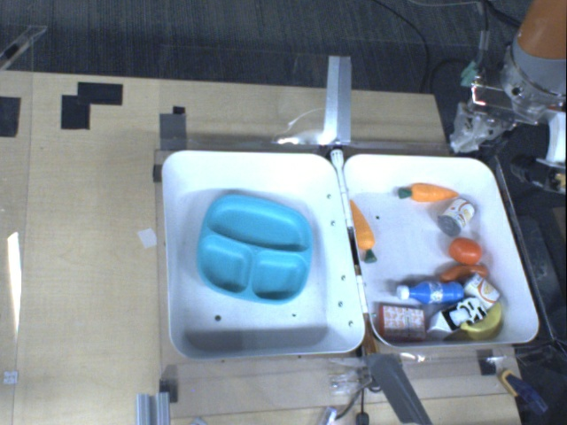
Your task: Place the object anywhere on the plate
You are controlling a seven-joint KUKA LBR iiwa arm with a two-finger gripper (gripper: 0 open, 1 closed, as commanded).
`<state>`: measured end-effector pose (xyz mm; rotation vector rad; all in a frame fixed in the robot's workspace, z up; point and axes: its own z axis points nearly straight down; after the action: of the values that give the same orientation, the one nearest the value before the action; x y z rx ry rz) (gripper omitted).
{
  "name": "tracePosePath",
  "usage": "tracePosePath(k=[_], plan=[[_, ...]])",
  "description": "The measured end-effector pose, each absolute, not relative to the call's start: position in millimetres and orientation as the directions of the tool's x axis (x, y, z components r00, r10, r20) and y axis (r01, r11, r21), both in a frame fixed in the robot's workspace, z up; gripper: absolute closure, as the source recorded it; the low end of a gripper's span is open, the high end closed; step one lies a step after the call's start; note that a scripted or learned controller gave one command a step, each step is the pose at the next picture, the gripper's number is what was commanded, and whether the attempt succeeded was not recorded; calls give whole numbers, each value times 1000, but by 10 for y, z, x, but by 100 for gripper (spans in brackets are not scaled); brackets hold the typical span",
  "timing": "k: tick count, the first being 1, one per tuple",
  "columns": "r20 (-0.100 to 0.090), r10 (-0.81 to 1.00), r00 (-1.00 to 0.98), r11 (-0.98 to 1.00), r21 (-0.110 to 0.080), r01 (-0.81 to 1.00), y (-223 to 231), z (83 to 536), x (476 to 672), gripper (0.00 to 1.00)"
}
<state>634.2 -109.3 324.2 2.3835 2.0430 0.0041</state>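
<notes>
Camera view puts your pincer (474, 131) up past the far right corner of the right bin (505, 193), outside the rim, with the orange-banded arm (542, 25) above it. You can't read the fingers at this angle; I can't tell whether they're apart or together, and nothing shows between them.

Relative to the pincer:
- Nearest item is a carrot (428, 193), just below and slightly left, lying flat near the bin's far wall.
- Small can (456, 215) sits right beside that carrot, a bit further down.
- Orange round thing (465, 251), probably a tomato or similar, is below the can.
- Bottle (434, 292) with a blue body lies on its side further down; a dark box (403, 321) and a yellow item (483, 324) sit at the bin's near edge, well apart from the pincer.
- Second carrot (361, 228) lies down-left, against the divider wall between the bins.

Plate (255, 246), blue with three compartments, is far left and below the pincer, in the middle of the left bin (190, 184). Nothing rests on it.
</notes>
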Motion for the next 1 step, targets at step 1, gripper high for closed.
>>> tracePosePath(k=[1], plan=[[1, 960, 279, -279, 1, 960, -370, 2262, 5878, 100]])
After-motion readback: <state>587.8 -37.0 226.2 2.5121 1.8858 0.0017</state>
